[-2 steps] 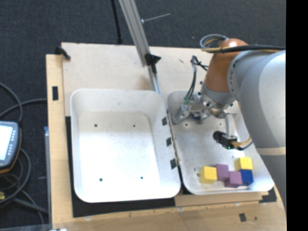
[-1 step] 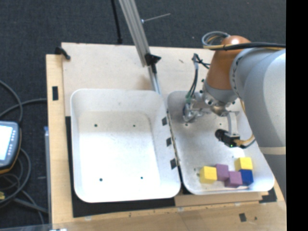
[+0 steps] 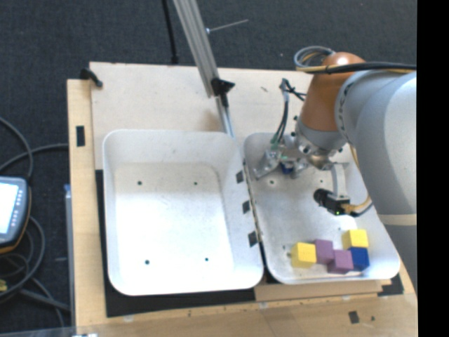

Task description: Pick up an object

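the gripper (image 3: pixel 279 161) sits low over the far end of the right bin (image 3: pixel 280 216), near its left wall. whether the fingers are open or closed cannot be told. the blocks (image 3: pixel 330 253) lie clustered at the bin's near right corner, well apart from the gripper. travel there, centre over one outer block, e.g. the yellow block (image 3: pixel 304 253), then descend.

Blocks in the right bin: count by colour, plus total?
Yellow blocks: 2
Purple blocks: 2
Blue blocks: 1
Total: 5, clustered at the near end of the right bin.
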`<act>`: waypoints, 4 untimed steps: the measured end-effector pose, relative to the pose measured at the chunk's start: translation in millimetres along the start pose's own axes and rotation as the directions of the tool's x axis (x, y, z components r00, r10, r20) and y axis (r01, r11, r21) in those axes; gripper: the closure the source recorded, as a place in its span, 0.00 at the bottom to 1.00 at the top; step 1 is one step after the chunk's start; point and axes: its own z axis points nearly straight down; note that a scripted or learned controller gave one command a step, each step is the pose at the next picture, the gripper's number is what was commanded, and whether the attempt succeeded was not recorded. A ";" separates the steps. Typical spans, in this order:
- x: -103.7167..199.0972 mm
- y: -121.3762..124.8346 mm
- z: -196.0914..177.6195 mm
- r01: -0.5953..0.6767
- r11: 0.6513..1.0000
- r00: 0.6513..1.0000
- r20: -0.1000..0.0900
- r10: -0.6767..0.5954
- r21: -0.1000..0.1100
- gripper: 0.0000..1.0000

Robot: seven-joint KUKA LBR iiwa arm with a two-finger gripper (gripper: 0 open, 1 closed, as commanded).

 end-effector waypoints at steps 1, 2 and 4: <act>-1.2 0.4 -11.4 0.004 1.000 1.000 0.002 -0.004 -0.002 1.00; -1.0 0.0 -10.7 0.006 1.000 1.000 0.002 -0.006 0.000 0.00; -10.2 8.9 12.7 -0.017 1.000 1.000 -0.012 0.017 0.022 0.00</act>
